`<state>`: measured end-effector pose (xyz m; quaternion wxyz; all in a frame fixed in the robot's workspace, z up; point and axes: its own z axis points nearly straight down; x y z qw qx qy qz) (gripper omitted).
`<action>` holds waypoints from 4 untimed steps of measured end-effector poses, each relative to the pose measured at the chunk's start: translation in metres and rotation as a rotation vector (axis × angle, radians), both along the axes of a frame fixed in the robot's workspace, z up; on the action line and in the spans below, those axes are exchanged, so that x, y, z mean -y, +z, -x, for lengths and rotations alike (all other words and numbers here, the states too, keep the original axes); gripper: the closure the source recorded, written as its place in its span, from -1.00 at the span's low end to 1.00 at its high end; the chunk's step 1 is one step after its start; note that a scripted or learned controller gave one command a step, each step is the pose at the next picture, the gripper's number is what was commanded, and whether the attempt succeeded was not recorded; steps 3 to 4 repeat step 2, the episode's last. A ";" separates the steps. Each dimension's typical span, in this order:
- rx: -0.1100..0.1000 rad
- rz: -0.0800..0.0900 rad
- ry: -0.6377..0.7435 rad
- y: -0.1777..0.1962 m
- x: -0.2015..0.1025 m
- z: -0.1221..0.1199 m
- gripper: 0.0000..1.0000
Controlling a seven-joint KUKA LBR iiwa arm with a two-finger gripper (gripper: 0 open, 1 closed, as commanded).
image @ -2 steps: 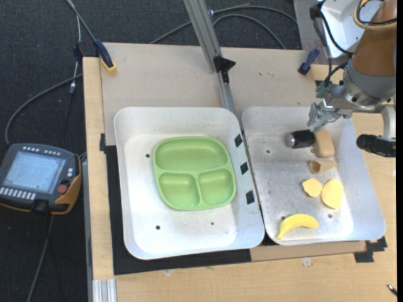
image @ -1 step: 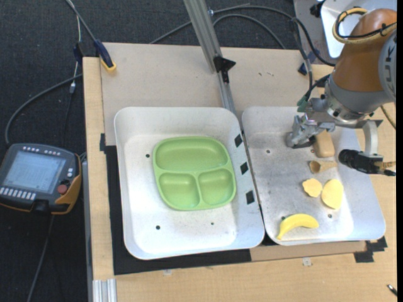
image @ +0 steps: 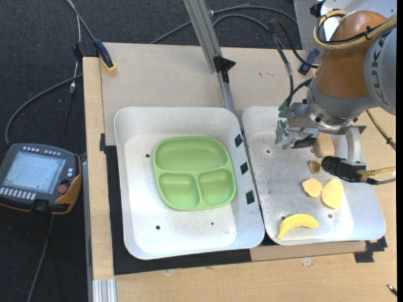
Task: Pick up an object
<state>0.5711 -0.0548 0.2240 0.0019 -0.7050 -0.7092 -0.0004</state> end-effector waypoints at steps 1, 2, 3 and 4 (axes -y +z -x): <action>-0.001 0.000 0.001 0.009 -0.055 0.025 1.00; -0.001 0.000 0.001 0.016 -0.105 0.044 1.00; -0.001 0.000 0.001 0.016 -0.105 0.044 1.00; -0.001 0.000 0.001 0.016 -0.105 0.044 1.00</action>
